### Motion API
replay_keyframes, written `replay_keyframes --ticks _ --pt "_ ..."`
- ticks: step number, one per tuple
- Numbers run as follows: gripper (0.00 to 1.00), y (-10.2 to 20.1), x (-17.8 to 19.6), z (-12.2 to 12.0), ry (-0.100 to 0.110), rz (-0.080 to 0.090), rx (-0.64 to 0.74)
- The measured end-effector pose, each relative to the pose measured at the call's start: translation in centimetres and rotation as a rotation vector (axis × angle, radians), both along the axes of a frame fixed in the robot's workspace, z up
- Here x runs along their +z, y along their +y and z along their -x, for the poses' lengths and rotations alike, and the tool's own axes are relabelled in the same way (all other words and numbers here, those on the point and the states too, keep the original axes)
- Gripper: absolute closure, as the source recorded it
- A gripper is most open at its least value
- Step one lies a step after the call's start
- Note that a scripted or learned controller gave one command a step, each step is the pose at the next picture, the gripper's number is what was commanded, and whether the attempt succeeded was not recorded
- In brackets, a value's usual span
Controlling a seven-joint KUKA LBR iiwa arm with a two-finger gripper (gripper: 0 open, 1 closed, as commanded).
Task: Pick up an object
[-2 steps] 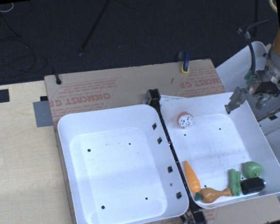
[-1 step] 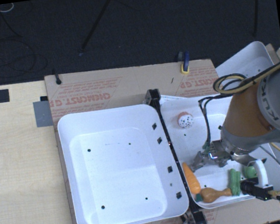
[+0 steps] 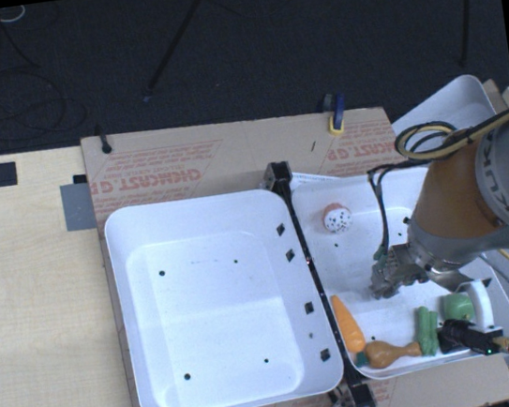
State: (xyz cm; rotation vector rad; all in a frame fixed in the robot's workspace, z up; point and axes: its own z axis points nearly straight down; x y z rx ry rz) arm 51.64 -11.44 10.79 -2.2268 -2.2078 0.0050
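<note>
Objects are all over in the right bin (image 3: 400, 223), lower right of the frame: an orange carrot (image 3: 348, 324) lying along the divider side, a tan pear-ish thing (image 3: 390, 352) at the bottom wall, a green piece (image 3: 428, 330) just beside it, another green lump (image 3: 457, 306) further right, and a spotted ball (image 3: 337, 220) sitting alone up toward the middle of the frame. Left bin (image 3: 147, 242) takes up the centre.

Gripper (image 3: 389, 278) hangs over bare bin floor in the middle of the right bin, between the ball above it and the carrot cluster below it, not touching any of them as far as I can see. It's a dark blob from this angle, so whether it's spread or pinched, can't tell. Nothing visibly in it.

If I were calling the shot: the task just says grab something, so go for the easy one. The ball is well apart from everything else and from the walls, which gives a clean approach, though round things love to squirt out, so come down centred. The carrot is near too, but it's tight against the wall and close to the pear thing; I'd close across its narrow width, not along it. The bottom pile looks too crowded, with a real risk of nudging neighbours or catching the rim.
</note>
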Motion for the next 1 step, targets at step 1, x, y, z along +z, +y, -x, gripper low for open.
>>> replay_keyframes --ticks 1 --pt "1.00 2.99 0.61 4.37 0.001 -0.002 0.005"
